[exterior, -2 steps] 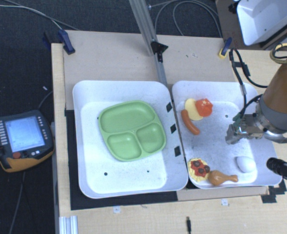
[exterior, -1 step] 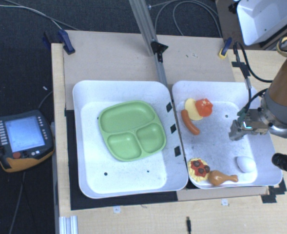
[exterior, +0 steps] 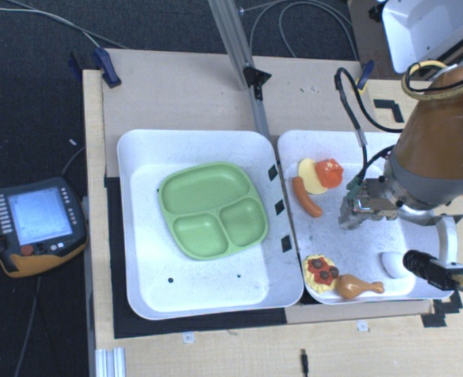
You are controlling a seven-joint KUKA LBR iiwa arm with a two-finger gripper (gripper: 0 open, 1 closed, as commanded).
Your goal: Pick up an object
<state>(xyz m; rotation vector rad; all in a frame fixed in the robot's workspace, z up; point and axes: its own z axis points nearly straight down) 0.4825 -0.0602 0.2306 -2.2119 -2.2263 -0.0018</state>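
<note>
Toy foods (exterior: 319, 176) numbering about five, one green tray (exterior: 212, 209), two bins (exterior: 141, 234)

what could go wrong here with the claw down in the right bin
1. The claw sits over bare bin floor, apart from the hot dog and the red and yellow toy, so a grasp here may catch nothing.
2. The pizza slice and drumstick lie against the right bin's near wall, which may block a finger.
</note>
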